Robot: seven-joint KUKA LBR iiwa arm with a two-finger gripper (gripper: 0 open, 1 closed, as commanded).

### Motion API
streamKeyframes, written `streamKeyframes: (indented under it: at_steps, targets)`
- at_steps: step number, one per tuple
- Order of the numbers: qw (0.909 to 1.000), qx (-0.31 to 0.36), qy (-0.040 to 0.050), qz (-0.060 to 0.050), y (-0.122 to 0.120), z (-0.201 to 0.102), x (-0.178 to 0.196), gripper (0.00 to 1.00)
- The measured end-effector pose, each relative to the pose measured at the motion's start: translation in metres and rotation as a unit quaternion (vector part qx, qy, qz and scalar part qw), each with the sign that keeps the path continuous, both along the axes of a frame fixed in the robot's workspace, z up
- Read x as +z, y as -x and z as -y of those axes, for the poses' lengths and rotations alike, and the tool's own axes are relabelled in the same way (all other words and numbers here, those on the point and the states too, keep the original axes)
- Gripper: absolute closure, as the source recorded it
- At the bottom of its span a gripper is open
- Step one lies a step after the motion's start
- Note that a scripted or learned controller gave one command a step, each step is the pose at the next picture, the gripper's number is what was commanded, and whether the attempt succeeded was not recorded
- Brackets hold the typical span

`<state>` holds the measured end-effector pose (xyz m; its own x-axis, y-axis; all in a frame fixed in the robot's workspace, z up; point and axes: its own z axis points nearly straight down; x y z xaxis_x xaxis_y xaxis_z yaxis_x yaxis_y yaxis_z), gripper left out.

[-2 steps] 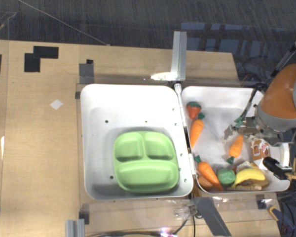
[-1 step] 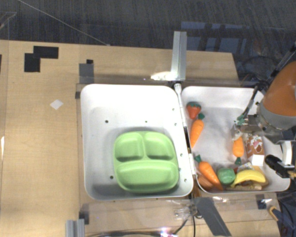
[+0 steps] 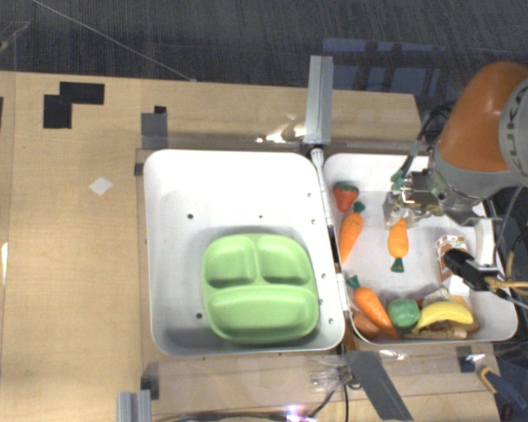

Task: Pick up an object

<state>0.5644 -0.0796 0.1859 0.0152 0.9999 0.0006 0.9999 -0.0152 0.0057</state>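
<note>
The surface (image 3: 62,262) is pale wood with a few black patches (image 3: 73,102) at its far left. Beyond its far edge lies a dark carpeted floor (image 3: 202,25). Two shallow white bins sit side by side on it, the left bin (image 3: 172,236) and the right bin (image 3: 370,266), with a grey metal post (image 3: 319,99) standing at the far end of the gap between them.

The arm (image 3: 484,130) comes in from the right, its orange band over the far right corner of the right bin, with the wrist turned down into the bin. The claw (image 3: 402,207) hangs over the middle of that bin. A small carrot (image 3: 397,240) lies or hangs directly at its near end, orange end touching the claw and green top pointing near. I cannot tell whether the claw is wide, narrow or gripping it.

The left bin holds one green divided plate (image 3: 260,287). The right bin holds three carrots in all: the small one, a second carrot (image 3: 351,231) along the left wall and a third carrot (image 3: 370,305) at the near left. There is also one red piece (image 3: 344,196) at the far left, one green lump (image 3: 404,313) and one banana (image 3: 446,314) along the near wall.
</note>
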Motion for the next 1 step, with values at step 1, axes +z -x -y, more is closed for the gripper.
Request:
streamKeyframes:
  at_steps: [1]
  targets:
    - [0.9956,-0.093,-0.0002,-0.001,-0.0491,-0.0543,-0.0010,1.00]
